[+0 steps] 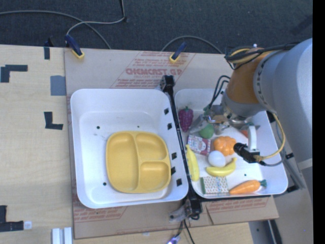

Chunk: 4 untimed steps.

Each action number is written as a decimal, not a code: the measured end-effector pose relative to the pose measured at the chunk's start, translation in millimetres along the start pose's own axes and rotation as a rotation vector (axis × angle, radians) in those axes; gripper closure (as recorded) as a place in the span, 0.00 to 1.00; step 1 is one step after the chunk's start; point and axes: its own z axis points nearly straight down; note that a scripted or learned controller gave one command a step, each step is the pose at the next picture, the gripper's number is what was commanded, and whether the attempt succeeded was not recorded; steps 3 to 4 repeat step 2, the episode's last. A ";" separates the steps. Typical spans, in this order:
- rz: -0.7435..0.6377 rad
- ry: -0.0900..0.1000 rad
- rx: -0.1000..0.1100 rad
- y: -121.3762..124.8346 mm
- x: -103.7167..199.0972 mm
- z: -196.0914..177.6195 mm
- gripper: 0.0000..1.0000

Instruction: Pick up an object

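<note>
The right bin holds a pile of toy foods. Among them are a purple fruit, a green piece, an orange, a white egg, a banana, a carrot and a pink packet. My gripper hangs low over the back of this bin, just above the green piece and to the right of the purple fruit. The wrist and cables hide its tip.
The left bin holds a yellow divided plate. A yellow strip lies along the wall between the bins, and a small printed box sits at the right bin's front. The grey arm covers the bin's back right.
</note>
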 end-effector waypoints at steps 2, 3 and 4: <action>-0.001 0.003 0.003 -31.5 59.2 -98.2 1.00; -0.001 0.003 0.003 -31.5 59.2 -98.2 1.00; -0.001 0.003 0.003 -31.5 59.2 -98.2 1.00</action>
